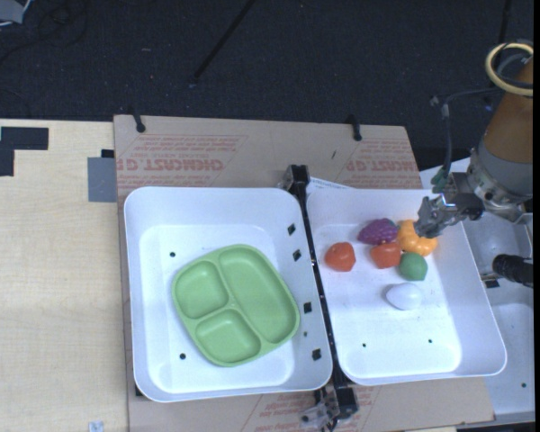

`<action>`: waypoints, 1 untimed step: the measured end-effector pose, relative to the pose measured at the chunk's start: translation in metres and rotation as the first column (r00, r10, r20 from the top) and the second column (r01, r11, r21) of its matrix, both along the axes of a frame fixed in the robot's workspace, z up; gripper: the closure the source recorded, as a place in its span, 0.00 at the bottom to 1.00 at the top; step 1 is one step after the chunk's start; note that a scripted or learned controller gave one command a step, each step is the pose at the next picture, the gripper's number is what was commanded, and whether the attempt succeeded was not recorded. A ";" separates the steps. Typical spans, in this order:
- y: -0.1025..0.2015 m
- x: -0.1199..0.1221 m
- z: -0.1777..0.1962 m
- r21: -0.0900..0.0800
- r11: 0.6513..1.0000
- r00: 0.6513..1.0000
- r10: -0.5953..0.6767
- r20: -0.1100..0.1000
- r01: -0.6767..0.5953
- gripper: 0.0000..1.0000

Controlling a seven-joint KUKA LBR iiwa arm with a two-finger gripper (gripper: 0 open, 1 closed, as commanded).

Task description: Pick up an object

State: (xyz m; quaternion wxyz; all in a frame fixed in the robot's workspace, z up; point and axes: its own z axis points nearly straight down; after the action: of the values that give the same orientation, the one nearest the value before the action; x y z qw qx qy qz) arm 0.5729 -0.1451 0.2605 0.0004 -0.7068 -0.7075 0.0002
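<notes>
Target cluster: five small toy foods lie in the right bin (472,349), toward its far right part.
Orange-yellow piece (416,239): right under my jaws (429,216), touching or nearly touching them; I cannot tell which.
Purple piece (378,232): just left of the orange-yellow one, at the far edge of the group.
Red-orange piece (386,255): in front of the purple one, pressed against the green piece (413,265) on its right.
Red tomato-like piece (340,256): apart from the rest, nearer the divider between the bins.
White egg-like piece (404,296): nearest the camera, just in front of the green piece.
My jaws: low over the right bin's far right corner; whether they are parted or closed I cannot tell, and nothing shows plainly between them.
Left bin (153,232): holds a light green divided plate (235,304) with three compartments, lying flat and turned at an angle.
Cardboard sheet (252,156): under both bins, red print on it reads mirrored or upside down; I cannot make out the words.
Worktop (45,277): pale wood to the left, with black and grey patches (18,147) near its far edge.
</notes>
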 end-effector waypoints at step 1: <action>0.056 0.003 0.001 0.002 1.000 1.000 0.004 -0.002 -0.004 1.00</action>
State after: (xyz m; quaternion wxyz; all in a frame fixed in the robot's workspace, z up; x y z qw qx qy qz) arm 0.5755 -0.0892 0.2613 0.0019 -0.7055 -0.7087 0.0002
